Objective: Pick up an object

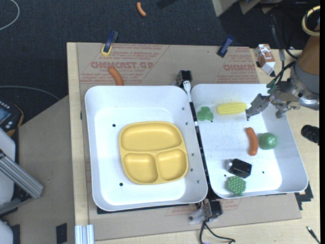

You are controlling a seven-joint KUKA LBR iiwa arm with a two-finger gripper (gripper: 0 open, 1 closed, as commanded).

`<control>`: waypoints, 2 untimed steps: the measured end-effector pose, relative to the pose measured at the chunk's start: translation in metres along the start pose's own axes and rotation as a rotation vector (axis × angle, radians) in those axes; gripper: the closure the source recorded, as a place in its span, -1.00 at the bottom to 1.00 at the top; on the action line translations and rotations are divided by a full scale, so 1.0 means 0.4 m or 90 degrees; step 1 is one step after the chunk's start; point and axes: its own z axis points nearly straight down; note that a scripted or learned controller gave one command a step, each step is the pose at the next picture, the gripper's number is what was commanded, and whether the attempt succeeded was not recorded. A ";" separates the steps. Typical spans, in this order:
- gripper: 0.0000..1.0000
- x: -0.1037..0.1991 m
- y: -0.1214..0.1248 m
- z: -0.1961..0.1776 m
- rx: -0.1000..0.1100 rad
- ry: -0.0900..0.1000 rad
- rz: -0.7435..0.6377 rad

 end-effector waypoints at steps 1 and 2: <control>-1.00 0.000 0.005 -0.013 -0.007 -0.001 -0.001; -1.00 0.003 0.022 0.098 -0.003 0.000 -0.002</control>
